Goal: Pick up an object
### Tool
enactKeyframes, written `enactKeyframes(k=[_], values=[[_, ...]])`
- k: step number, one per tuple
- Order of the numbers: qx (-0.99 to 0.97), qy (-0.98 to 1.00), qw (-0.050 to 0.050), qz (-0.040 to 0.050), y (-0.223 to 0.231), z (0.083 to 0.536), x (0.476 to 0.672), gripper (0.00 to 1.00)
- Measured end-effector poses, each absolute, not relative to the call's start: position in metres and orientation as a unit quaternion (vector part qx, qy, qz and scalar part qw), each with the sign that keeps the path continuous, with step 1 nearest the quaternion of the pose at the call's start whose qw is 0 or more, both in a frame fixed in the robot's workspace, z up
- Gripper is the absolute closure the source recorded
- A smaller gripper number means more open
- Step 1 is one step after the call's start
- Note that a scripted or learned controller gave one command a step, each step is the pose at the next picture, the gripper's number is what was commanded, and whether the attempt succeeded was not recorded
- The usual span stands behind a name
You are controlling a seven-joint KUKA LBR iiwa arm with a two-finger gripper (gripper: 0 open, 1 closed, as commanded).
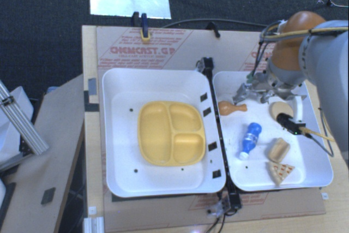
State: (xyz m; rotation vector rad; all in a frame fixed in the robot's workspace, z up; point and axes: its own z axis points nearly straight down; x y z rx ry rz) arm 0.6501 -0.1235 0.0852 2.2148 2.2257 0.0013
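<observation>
Bench, two bins; gripper over drumstick, finger state unclear. Risk: drumstick slides against wall, grasp misses.

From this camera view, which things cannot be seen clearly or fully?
- Gripper: small against the right bin; open or shut unclear.
- Pale round item: partly covered by the arm's white part.
- Arm: cut off by the right edge.

Yellow divided plate in left bin; blue bottle, pizza slice in right bin
</observation>
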Motion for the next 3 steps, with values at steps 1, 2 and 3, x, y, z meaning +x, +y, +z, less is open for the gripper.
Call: enactKeyframes(k=[1,2,3], values=[[0.705,0.710,0.002,0.0014,-0.124,0.097,0.651,1.00],[0.706,0.708,0.002,0.0019,-0.124,0.141,0.657,1.00],[0.706,0.708,0.004,0.0024,-0.132,0.204,0.660,1.00]])
